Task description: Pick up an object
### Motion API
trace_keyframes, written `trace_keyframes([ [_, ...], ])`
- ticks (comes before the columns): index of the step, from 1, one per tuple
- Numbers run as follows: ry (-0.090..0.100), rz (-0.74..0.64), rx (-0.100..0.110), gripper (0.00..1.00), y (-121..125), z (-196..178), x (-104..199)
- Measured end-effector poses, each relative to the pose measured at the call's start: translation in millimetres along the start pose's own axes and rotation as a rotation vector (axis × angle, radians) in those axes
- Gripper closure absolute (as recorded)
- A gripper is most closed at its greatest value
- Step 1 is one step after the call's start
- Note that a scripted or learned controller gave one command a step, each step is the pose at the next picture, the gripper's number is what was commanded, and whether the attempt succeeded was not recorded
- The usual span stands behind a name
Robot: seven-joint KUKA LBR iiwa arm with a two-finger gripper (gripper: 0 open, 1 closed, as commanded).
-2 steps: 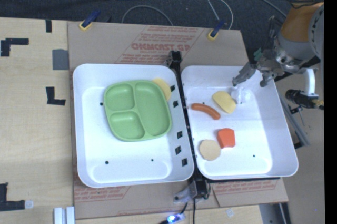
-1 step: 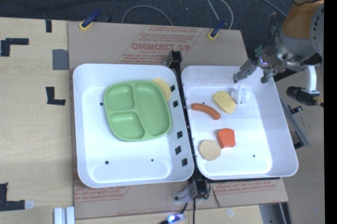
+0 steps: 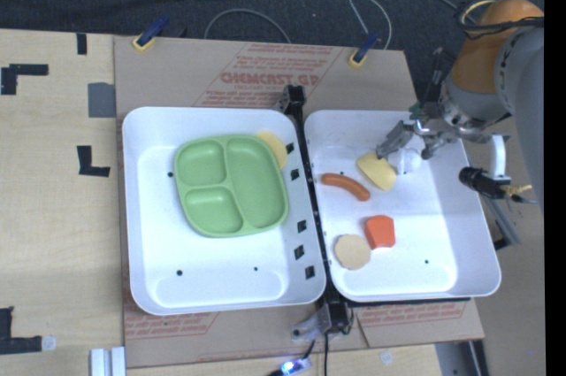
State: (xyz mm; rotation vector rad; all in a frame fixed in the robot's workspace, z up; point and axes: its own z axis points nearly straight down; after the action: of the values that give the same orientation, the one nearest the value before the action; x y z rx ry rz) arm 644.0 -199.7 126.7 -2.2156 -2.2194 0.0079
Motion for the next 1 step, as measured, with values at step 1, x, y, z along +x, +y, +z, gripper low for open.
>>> trace_keyframes([
  [1, -0.002, 0.001, -0.009, 0.00, 1.3, 42.3, 0.6],
])
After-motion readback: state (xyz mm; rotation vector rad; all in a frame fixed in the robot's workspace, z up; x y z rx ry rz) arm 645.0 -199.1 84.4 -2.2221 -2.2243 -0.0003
